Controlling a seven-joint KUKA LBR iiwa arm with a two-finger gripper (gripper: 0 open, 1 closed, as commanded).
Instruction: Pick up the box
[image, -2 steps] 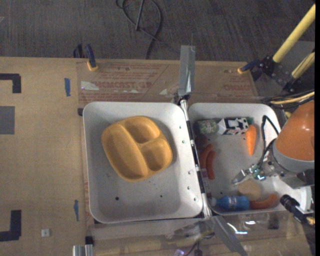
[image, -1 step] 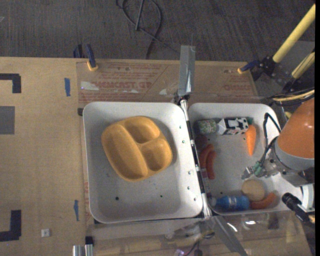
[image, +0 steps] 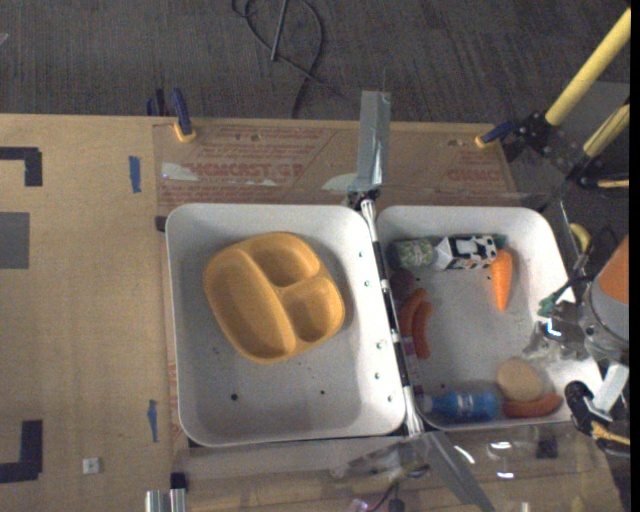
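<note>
1. Far left, the yellow divided dish (image: 275, 295) sits alone in the left bin (image: 195, 400). It is well apart from my work and no hazard, so long as nothing carries across the divider.
2. In the right bin (image: 455, 335), the box (image: 445, 251), a small carton with a green end and a black-and-white cow pattern, lies on its side along the far wall. It could slide against that wall or tip as I close on it.
3. The red sausage (image: 418, 322) lies nearer the divider, below the box; a low approach might nudge it.
4. The carrot (image: 502, 280) is just beside the box's right end. I judge this the chief risk: I could pinch it instead, or along with the box.
5. The blue bottle (image: 466, 404), round bun (image: 520, 379) and another sausage (image: 533, 406) crowd the near wall, under my path.
6. My gripper (image: 585, 345) hovers at the bin's right rim, holding nothing; whether it is spread or closed I cannot tell.
</note>
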